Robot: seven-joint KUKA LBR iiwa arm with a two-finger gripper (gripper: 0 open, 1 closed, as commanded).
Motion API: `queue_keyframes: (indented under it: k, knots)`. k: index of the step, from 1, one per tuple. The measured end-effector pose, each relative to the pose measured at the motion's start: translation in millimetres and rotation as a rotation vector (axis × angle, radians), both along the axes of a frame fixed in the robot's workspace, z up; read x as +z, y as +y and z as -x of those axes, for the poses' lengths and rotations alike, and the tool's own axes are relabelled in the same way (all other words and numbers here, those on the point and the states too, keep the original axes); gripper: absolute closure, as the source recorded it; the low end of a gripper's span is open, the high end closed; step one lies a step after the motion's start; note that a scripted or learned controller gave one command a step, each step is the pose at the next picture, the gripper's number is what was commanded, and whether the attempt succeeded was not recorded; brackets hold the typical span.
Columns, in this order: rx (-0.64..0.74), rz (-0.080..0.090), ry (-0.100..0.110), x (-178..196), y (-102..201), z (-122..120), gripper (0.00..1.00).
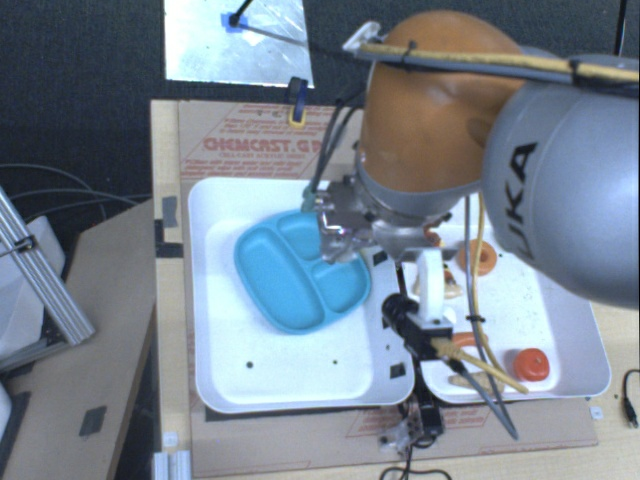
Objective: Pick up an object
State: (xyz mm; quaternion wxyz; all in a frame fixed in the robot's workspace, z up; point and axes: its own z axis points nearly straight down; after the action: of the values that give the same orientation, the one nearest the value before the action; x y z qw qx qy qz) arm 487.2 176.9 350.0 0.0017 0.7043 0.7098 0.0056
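Blue divided tray (295,280) in white bin (230,368); orange ring (479,258), orange-red ball (531,364) in the other.

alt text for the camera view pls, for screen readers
A grey and orange arm reaches from the right over two white bins, its gripper low over a blue divided tray in the left bin. The right bin holds small orange items.

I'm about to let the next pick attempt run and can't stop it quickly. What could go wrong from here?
1. The arm's wrist hangs over the divider between the bins, hiding the gripper; I cannot confirm what it would close on.
2. The blue divided tray lies under the wrist in the left bin. It is broad and shallow, so a grasp may slip off.
3. Loose cables trail over the right bin near the orange ball and could snag.
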Motion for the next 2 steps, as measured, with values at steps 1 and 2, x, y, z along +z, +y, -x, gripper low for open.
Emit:
queue_keyframes:
  k: [1, 2]
  knots:
    - [-0.012, 0.009, 0.013, -143, -46, -82, 1.0]
    - [-0.01, 0.008, 0.018, -249, -69, -92, 1.0]
